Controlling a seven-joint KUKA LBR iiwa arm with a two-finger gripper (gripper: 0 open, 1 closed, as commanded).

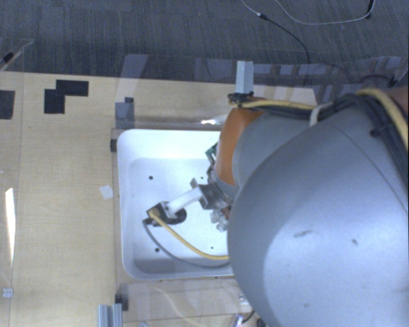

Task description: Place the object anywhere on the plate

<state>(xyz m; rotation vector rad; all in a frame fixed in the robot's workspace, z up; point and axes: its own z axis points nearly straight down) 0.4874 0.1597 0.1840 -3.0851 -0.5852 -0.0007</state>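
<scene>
One white bin [128, 191], one grey arm [319, 217] ringed by one orange band [231, 144], two black patches [64, 94] and one small paper scrap [105, 191] are pictured on a single wooden bench [57, 255], with one thin cable [300, 19] seen beyond.

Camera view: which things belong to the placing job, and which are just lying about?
Job:
- arm, reaching into the bin
- white bin, much of it covered by the arm

Lying about:
- black shapes on the bench
- paper scrap on the bench
- thin cable on the floor
- grey post behind the bin
</scene>
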